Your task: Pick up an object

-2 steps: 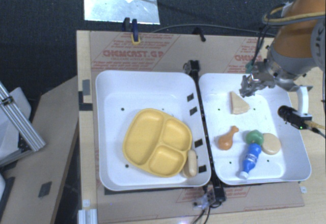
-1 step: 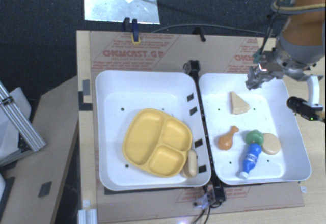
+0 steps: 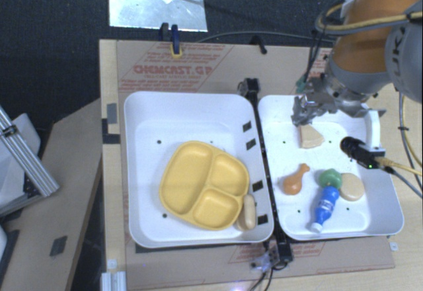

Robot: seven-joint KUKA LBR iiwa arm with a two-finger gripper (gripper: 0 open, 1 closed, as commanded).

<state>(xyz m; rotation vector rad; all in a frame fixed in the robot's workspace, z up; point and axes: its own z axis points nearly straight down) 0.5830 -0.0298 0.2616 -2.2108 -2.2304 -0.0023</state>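
The end effector [image 3: 305,113] hangs low over the far part of the right bin [image 3: 386,217], just above a pale wedge-shaped piece [image 3: 310,137]; how its fingers stand cannot be told. Nearer the bin's front lie an orange drumstick [image 3: 296,179], a green piece [image 3: 330,177], a tan round piece [image 3: 351,187] and a blue bottle [image 3: 324,207]. The left bin [image 3: 145,151] holds a yellow divided tray [image 3: 203,185], with a beige oblong piece [image 3: 248,211] beside it.

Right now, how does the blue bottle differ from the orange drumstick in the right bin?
The blue bottle is longer than the orange drumstick. The bottle lies nearer the bin's front edge, touching the green piece; the drumstick lies apart, nearer the divider. Both lie flat in the right bin.
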